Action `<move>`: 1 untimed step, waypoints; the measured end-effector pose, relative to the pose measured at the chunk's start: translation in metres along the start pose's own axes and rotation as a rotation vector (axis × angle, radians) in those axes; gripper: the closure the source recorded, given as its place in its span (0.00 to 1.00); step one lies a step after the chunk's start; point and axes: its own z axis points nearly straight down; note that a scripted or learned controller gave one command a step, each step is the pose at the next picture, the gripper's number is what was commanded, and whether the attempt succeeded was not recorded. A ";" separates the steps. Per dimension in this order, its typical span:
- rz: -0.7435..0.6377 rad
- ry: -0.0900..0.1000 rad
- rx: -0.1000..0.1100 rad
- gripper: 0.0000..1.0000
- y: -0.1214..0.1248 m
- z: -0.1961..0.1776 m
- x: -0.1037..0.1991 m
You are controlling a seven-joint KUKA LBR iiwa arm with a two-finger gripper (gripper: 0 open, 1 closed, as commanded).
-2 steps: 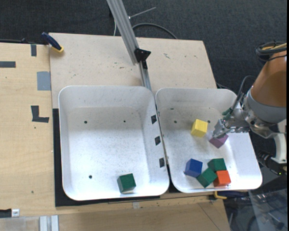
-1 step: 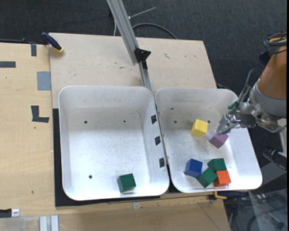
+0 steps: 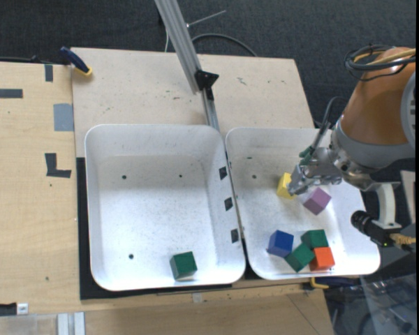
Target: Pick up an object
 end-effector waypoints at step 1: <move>0.001 -0.001 0.001 1.00 0.009 0.005 0.042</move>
